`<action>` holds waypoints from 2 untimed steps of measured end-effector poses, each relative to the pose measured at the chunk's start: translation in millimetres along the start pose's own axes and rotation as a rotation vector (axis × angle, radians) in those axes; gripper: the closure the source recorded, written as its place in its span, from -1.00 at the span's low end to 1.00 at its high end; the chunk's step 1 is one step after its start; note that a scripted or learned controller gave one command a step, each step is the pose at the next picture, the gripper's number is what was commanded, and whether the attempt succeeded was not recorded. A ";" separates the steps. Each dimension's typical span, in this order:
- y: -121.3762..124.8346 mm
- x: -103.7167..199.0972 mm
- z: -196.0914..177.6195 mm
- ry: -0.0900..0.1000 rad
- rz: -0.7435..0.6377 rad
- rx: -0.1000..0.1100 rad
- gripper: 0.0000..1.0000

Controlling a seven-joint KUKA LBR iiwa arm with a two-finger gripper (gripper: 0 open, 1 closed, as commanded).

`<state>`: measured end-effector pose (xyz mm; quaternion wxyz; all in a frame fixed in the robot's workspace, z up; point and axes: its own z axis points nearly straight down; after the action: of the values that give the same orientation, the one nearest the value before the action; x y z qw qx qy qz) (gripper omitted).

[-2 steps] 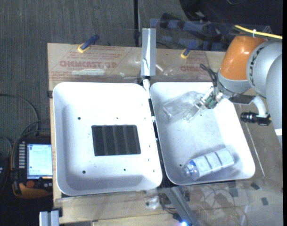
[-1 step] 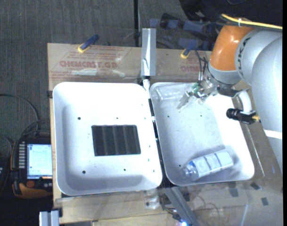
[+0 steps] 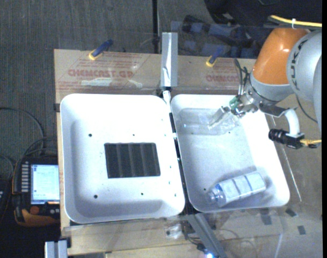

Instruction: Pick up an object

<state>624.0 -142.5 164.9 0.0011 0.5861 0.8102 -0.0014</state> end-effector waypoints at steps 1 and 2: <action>40.0 -7.3 25.1 -0.020 0.007 -0.046 -1.00; 5.6 -34.9 -53.8 0.000 0.328 0.000 -1.00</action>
<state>640.3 -173.8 218.9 0.0013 0.7104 0.7038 -0.0013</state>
